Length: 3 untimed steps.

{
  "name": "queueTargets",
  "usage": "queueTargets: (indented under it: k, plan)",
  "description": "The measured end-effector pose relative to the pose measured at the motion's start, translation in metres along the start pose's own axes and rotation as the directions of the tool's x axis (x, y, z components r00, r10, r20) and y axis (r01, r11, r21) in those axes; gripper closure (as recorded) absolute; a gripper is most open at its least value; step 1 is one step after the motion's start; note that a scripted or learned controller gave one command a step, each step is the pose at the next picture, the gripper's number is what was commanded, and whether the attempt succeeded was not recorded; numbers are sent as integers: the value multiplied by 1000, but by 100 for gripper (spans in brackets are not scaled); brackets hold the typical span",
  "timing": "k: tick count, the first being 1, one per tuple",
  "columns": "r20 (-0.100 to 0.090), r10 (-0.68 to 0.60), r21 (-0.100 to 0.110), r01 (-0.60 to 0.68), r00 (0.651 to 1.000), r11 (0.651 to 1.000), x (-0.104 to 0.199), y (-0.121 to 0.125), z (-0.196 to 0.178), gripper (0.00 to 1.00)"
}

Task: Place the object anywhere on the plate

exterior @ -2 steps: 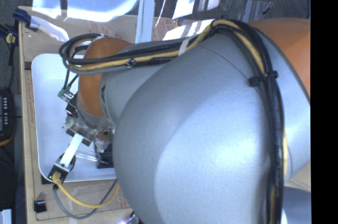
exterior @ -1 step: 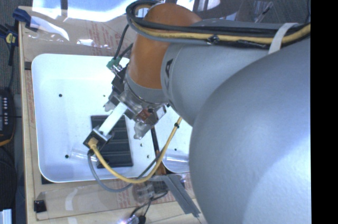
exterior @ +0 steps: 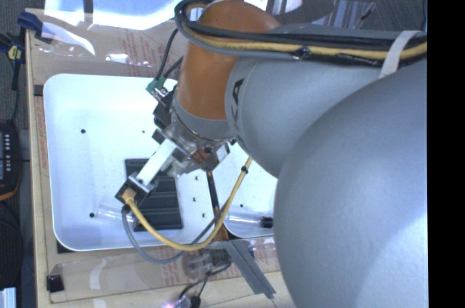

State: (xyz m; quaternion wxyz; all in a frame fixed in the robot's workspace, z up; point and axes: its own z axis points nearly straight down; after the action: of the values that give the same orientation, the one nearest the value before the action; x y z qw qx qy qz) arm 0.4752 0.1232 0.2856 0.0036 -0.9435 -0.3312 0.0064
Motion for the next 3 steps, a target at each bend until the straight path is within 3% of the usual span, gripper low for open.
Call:
queueTargets:
  k: [1,2,3]
  plan:
    - [-8,392,-5,-392,920,920,63,-53,82,100]
    - [-2,84,-4,-84,996,996,52,-64,134,100]
    - [-3,-168,-3,168,986,986,15,-16,94,100]
